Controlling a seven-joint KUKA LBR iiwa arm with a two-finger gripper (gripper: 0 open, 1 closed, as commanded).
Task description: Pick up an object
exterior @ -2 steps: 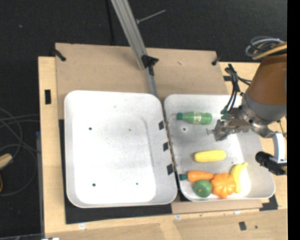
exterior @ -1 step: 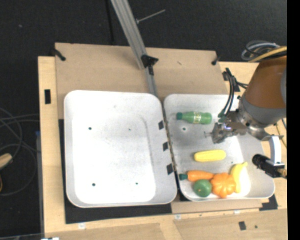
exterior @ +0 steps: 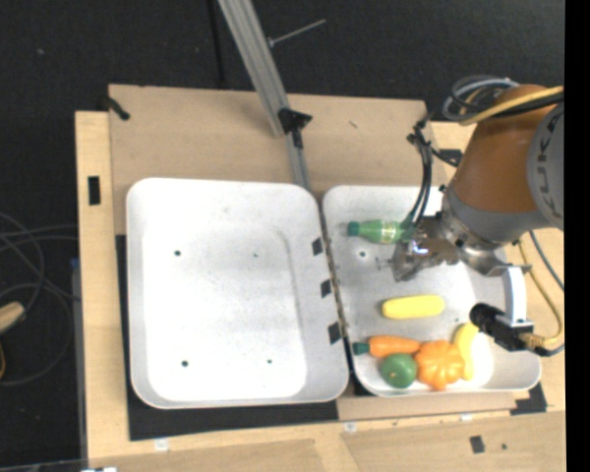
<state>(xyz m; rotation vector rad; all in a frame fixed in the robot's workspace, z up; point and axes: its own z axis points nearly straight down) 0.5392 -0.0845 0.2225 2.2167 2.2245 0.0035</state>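
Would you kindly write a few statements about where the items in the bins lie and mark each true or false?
1. The yellow piece lies in the right bin. True.
2. The green bottle lies in the left bin. False: it lies in the right bin, near its far edge.
3. The carrot lies nearer the bins' shared edge than the orange pepper. True.
4. The gripper is over the left bin. False: it is over the right bin, between bottle and yellow piece.
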